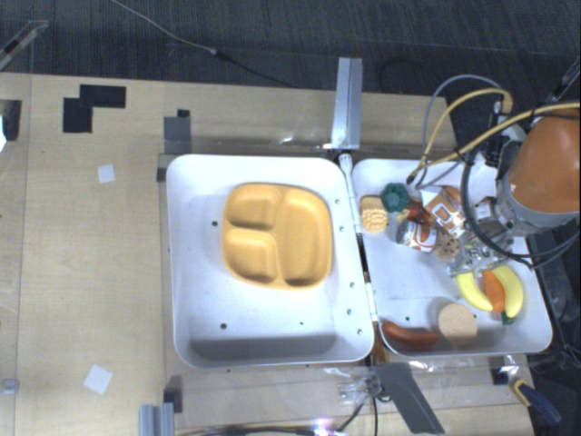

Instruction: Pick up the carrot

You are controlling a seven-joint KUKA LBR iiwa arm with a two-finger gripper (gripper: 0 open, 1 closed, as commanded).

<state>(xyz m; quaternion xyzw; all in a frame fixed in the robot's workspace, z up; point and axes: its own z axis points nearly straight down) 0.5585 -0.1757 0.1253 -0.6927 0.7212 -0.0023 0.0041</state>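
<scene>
Clearly the carrot (493,291) is the awkward one to reach: it lies in the right bin (399,280), toward the near right corner, resting on or tight against a yellow banana (505,291) that curves along both its sides. That nesting is probably why I come at it from above rather than from the side; a sideways approach would shove the banana along with it. Near it, at the bin's front edge, sit a round tan bun-like piece (457,321) and a reddish sausage (410,335), both apart from the carrot. Farther back are a corn cob (372,214), a dark green item (395,196) and a red-and-white printed packet (434,223), well away from my target. The left bin (195,271) holds a yellow sectioned tray (277,234), which plays no part in this.

My arm reaches in from the right, its orange band (549,166) hanging over the right bin's back half, cables looping above it. My tool (474,260) points down and sits just behind the carrot and the banana's upper end, near them, though I cannot say it touches either. Whether my tool is released or clenched, I cannot tell; the metal parts blur together there. Nothing visibly sits inside it, so I judge the carrot not yet lifted.
</scene>
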